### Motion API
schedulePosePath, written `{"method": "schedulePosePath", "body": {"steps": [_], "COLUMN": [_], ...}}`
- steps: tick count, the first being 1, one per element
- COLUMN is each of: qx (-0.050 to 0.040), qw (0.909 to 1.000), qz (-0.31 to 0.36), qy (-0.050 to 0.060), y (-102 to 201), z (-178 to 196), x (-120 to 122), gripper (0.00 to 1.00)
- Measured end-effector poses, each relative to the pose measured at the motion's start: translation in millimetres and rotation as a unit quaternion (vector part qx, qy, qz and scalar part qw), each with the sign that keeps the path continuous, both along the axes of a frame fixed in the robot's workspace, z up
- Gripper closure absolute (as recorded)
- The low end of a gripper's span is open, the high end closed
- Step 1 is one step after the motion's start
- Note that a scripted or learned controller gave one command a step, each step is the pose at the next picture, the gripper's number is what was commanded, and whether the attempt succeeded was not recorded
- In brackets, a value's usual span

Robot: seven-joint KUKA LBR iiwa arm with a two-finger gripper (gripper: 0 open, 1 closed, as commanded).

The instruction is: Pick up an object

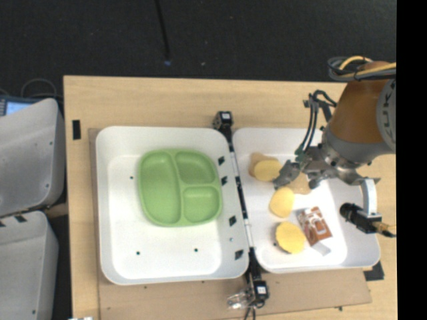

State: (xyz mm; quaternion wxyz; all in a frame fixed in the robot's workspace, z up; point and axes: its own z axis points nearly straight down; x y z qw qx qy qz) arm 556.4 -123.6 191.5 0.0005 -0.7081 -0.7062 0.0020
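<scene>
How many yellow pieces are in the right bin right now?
3: one yellow piece near the divider at the back, one mid-bin, one at the front. The gripper may hide more.

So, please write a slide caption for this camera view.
Gripper above yellow pieces in right bin; green tray in left bin.

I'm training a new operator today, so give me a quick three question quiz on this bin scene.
1. True or false: the green divided plate lies in the left bin.
2. How many yellow pieces are in the right bin?
3. What lies closest to the brown packet: A) the lowest yellow piece, B) the green divided plate, C) the grey case off the bench?

Key: 1 true. 2 three. 3 A.
</scene>
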Motion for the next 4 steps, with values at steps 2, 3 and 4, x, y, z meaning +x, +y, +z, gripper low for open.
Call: {"method": "schedulePosePath", "body": {"steps": [2, 3, 4], "qx": [-0.0001, 0.0012, 0.0007], "qw": [1.0000, 1.0000, 1.0000], "qz": [-0.001, -0.004, 0.003], "qy": [0.000, -0.004, -0.005], "y": [-7, -6, -4], "z": [-93, -80, -31], "x": [2, 4, 13], "gripper": [0.00, 1.00, 1.00]}}
